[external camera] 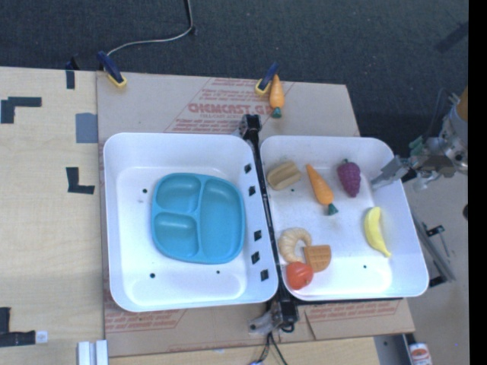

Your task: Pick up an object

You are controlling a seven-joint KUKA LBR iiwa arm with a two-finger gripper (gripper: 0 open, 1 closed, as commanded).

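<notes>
end effector (389,171) hangs tilted over right bin's (396,280) rim — near grapes (348,177).

We see open floor mid right bin (403,272), between carrot (320,185) and banana (375,230); tomato (299,275), croissant (294,242) crowd its near-left corner.

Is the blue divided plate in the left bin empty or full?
Empty: the blue divided plate shows three bare compartments in the left bin.
</notes>
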